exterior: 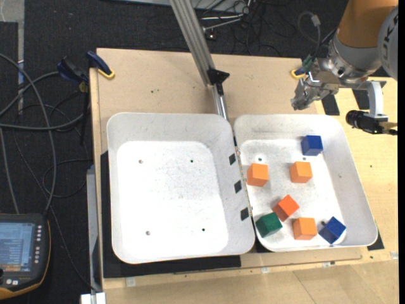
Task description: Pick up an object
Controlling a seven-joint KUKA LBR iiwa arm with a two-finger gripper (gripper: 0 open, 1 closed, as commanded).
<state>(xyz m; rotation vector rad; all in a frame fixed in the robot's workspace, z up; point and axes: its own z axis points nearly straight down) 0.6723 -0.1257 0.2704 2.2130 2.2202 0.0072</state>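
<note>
Nearest the lens, the left bin [126, 138] sat bare-floored, touching the right bin [354, 189] along their shared edge; both rested on the bench [158, 75]. Arm [367, 18] came in from upper right, orange band visible, with the gripper [305, 100] hanging over the bench just beyond the right bin's far rim, not over any block. Fingers pointed down and touched nothing; nothing sat between them. How far apart they were I couldn't tell, too small and dark against the clutter. My read: this was the approach step, no grasp begun. All candidates lay in the right bin: four orange cubes, one at mid-left [257, 174], one at mid-right [300, 171], one tilted lower down [287, 206], one near the front rim [304, 228]; two blue cubes, one near the far rim [312, 144], one in the front corner [332, 229]; and a green cube [269, 224] at front left. Closest target looked like the far blue cube, standing apart from the rest. Next move would need travel in over the rim, alignment with the cube faces, then descent.
</note>
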